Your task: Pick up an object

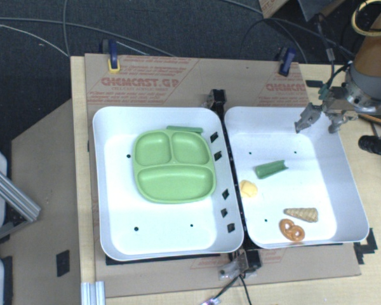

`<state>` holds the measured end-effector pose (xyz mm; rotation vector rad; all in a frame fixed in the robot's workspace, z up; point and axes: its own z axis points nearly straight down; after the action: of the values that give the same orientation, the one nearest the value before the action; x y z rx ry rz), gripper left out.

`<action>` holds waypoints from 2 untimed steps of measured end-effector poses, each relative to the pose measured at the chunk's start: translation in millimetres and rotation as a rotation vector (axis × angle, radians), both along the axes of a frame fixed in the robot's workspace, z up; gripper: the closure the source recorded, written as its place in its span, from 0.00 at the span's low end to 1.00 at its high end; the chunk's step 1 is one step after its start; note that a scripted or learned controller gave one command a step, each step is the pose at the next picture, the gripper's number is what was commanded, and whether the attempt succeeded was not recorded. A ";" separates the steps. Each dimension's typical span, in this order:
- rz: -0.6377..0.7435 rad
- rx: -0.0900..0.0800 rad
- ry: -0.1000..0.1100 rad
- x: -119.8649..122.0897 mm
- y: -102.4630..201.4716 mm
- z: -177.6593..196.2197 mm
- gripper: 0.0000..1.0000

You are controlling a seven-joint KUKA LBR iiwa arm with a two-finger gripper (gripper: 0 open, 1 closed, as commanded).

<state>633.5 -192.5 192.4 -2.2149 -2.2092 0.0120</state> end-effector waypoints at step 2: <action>0.004 -0.001 -0.007 0.6 10.0 -49.7 0.00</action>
<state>634.2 -182.5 142.7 -2.2147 -2.2178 0.0048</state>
